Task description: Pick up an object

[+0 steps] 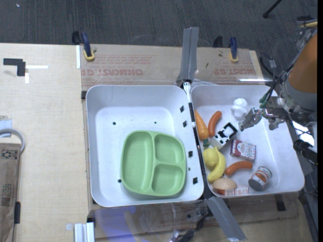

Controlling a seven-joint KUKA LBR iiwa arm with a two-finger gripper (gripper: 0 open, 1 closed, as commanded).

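Hovering above the right bin [298,183], the pincer [251,119] seems open and empty; next, descend onto the black-and-white toy [225,132].

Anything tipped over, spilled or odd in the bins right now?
Nothing spilled or broken. The can lies on its side near the right bin's front corner, and the small carton sits askew. The green plate lies flat in the left bin.

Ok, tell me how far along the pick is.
Done: the gripper is over the right bin, near the black-and-white block. In hand: nothing shows between its fingers. Left: close on an item such as the block or the small red carton and lift it.
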